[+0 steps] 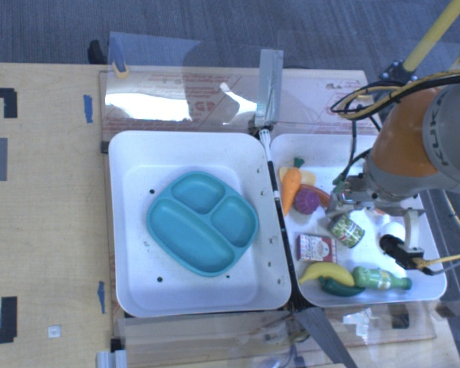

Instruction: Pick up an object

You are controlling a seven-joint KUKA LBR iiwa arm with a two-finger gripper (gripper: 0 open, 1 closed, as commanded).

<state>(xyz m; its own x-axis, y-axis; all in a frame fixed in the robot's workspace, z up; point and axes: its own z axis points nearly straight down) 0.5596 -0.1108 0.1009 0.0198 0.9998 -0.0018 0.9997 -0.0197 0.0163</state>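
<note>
- Reaching in from the right, the grey arm [437, 140] with its orange band hangs over the right bin [433, 282], its wrist low above the clutter there.
- The gripper [343, 204] sits at the arm's lower left end, just above a small tin can [346, 230]; whether its fingers are spread or pressed together cannot be told from this view, and nothing can be seen clamped between them.
- The can lies tilted near the middle of the right bin, just beside the gripper's metal end and close below it.
- To the left of the can, a toy carrot [290, 188] with a green top leans along the bin's left wall, and a purple round item [307, 200] rests just beside it.
- A small red-and-white box [315, 248] lies below the purple item, near the can's lower left.
- Along the front of the right bin, a yellow banana [326, 272] lies touching a dark green vegetable [340, 287], and a green bottle [381, 279] lies on its side just to their right.
- A black cable end [397, 249] hangs beneath the arm, over the bin's right part.
- The left bin [130, 205] holds a teal divided plate [203, 222] with three compartments, lying flat near its middle.
- Both bins stand side by side on the counter [38, 205], their inner walls touching.
</note>
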